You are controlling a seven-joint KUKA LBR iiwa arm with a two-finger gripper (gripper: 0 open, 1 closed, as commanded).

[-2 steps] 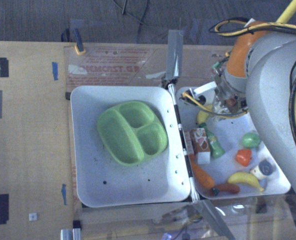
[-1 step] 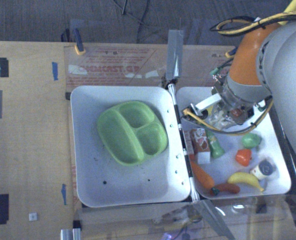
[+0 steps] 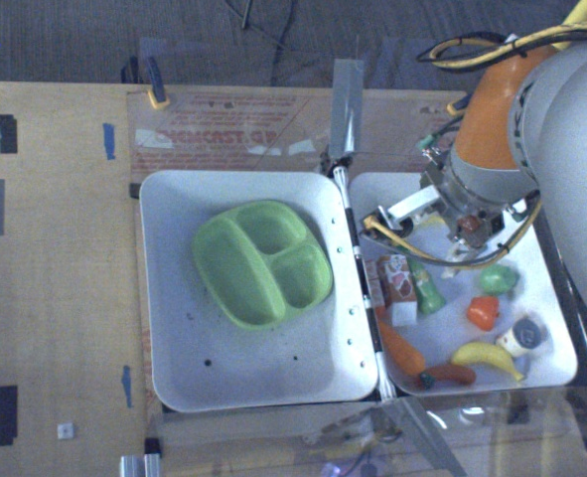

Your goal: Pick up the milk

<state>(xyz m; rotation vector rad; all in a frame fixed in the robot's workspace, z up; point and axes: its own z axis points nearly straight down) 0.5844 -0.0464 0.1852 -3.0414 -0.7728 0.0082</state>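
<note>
The claw hangs over the upper part of the right bin, and whether it is spread or pressed together cannot be told. Below-left of it, the milk lies flat by the bin's left wall, a small white carton with a red-brown printed panel whose writing is too small to read. A green bottle lies just beside it.

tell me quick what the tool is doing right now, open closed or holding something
Tool: cannot be told; it hangs above the right bin, up-right of the milk, with nothing seen held.
</note>
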